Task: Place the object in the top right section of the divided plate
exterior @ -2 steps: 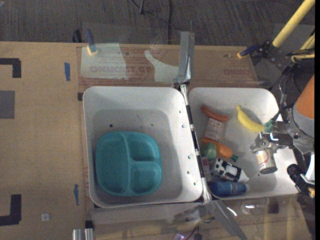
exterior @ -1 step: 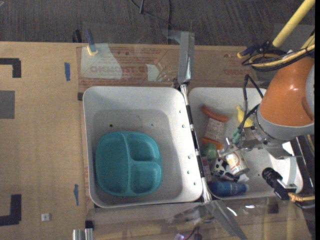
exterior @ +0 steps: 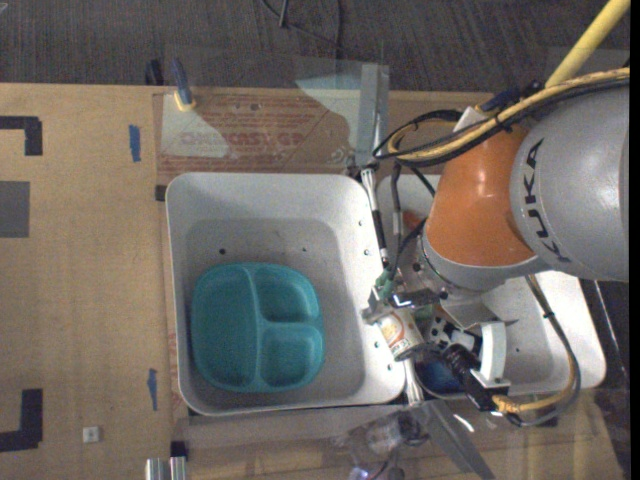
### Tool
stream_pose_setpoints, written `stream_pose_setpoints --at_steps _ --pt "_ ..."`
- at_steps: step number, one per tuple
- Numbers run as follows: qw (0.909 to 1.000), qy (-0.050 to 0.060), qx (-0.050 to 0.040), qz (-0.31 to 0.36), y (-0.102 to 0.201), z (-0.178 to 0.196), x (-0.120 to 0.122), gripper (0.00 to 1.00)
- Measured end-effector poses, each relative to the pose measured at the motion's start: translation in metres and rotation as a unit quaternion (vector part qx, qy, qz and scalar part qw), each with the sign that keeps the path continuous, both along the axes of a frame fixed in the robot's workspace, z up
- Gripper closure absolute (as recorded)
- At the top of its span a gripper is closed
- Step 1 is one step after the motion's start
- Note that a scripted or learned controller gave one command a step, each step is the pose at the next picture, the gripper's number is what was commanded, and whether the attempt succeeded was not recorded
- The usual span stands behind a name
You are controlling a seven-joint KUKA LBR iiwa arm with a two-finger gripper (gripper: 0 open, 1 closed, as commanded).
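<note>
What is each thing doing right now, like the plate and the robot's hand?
Divided plate: lying flat in the left bin, nothing in its sections.
Left bin: holds the plate.
Gripper: low over the edge between the two bins, beside a small bottle.
Small bottle: tilted at the gripper; hard to tell if it is gripped.
Right bin: mostly hidden under the arm.

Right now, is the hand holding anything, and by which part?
It cannot be told. The hand is over the right bin by a small white object, but the arm hides any contact.
</note>
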State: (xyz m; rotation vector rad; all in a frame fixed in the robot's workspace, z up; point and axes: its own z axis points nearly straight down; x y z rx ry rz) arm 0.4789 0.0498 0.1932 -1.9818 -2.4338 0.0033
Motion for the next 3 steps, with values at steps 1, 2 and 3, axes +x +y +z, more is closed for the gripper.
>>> stream_pose_setpoints --at_steps 1,2,3 --pt "0.9894 -0.003 -0.0001 0.145 0.066 -0.006 0.012 1.0" --pt "0.958 -0.003 0.0003 0.287 0.093 0.014 0.001 1.0" --pt "0.8894 -0.004 0.0002 0.457 0.077 0.037 0.001 1.0"
